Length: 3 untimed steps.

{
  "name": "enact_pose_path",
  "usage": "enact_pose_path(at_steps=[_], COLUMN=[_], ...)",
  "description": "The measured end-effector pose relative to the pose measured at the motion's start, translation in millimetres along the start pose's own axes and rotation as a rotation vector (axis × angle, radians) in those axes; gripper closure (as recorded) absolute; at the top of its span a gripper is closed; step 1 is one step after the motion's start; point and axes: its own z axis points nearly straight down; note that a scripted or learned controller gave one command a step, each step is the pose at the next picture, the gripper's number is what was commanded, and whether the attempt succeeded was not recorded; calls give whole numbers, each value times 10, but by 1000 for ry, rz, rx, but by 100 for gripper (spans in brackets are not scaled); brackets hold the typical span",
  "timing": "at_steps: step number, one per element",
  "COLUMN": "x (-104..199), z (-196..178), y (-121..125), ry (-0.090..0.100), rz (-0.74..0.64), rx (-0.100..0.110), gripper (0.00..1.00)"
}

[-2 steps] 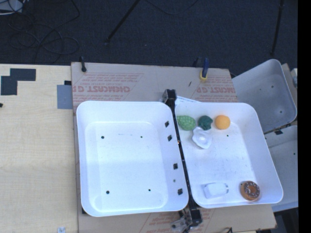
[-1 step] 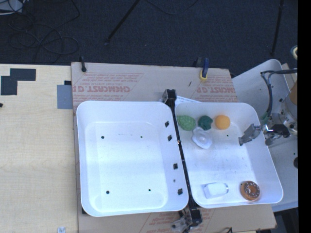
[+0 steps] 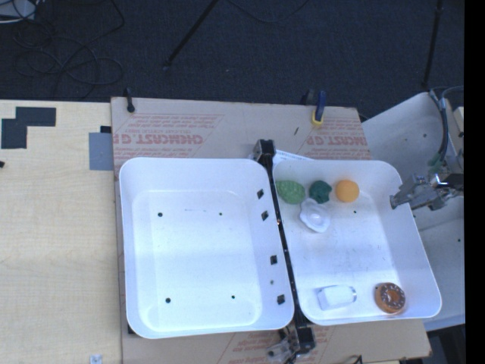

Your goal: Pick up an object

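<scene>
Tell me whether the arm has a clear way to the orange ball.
Probably yes. The orange ball lies uncovered near the right bin's far edge, slightly apart from the dark green object, and the tool sits just outside that bin.

Right bin [image 3: 424, 279]: clutter sits along the far wall, where green lump [image 3: 290, 191], dark green ball [image 3: 320, 191] and orange ball [image 3: 347, 190] line up close together, with narrow gaps between them. Clear plastic piece [image 3: 314, 218] lies just in front of the green pair. Near edge holds white block [image 3: 336, 296] and brown donut [image 3: 390, 298], well apart. Middle of the floor is open for descent. Black divider clips [image 3: 273, 226] run between the bins. Left bin [image 3: 136, 203] has a bare floor with free access throughout. Claw [image 3: 409, 196] hangs at the right rim.
</scene>
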Motion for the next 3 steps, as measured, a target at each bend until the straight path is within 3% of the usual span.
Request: enact_pose_path(at_steps=[1,2,3], x=[326,437,123], z=[1980,1140,1993], y=[67,544,662], ry=[3,0,1], rz=[-2,-4,0], rx=[2,-6,5], gripper=[0,0,0])
